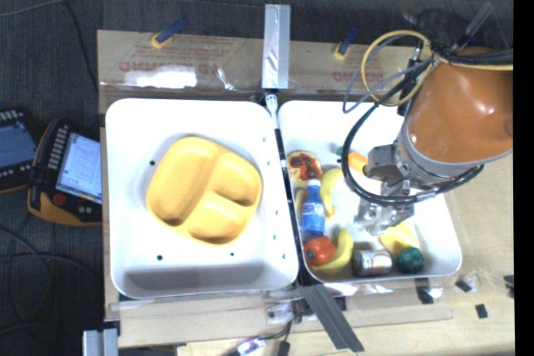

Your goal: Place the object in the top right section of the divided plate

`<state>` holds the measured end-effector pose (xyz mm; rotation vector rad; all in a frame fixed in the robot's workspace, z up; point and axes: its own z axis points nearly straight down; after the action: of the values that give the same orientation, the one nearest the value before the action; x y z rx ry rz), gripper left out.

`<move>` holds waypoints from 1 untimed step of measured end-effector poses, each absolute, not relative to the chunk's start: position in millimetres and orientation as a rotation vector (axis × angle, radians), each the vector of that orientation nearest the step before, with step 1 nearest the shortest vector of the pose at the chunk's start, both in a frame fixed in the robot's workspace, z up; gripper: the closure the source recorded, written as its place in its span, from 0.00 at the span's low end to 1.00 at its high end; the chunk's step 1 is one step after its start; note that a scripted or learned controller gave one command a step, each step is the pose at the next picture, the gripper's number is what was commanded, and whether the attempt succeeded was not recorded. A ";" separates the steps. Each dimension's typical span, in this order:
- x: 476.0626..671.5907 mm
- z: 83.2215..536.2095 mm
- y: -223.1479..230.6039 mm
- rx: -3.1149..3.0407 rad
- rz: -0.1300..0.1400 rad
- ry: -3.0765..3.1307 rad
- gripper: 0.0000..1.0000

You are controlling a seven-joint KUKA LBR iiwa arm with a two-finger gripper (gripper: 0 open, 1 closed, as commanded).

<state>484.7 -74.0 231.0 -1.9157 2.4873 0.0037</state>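
A yellow divided plate point(204, 189) was seen lying in the left bin point(125, 146), tilted a little, with three sections; bare white floor was left around it on every side, widest toward the near wall and the left wall. The plate's sections were bare of other things.

The right bin point(438, 254) was crowded. Along its left wall, just beside the shared rim between the two bins, a round patterned piece point(302, 163) was seen at the far end, then a blue bottle point(313, 211) lying lengthwise, then a red tomato-like piece point(318, 249) resting against a banana point(339, 250). A second yellow piece point(331, 183) lay just beside the bottle. Near the front wall a small metal can point(372, 263) lay on its side, with a dark green item point(409, 260) to its right and a pale yellow wedge point(399, 238) just behind them. An orange piece point(357, 162) was partly hidden by cables.

The claw point(380, 217) was held low over the middle of the right bin, above the can and near the wedge. Whether it was wide or narrow could not be told, and no thing could be made out in it. The orange-banded arm point(463, 112) covered the bin's far right corner. Which piece was the task's thing could not be told.
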 end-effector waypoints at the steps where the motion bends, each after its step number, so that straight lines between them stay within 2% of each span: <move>1: 483.4 195.1 -101.7 -2.227 0.007 2.216 1.00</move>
<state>483.4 -101.7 195.1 -2.2272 2.2163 0.0070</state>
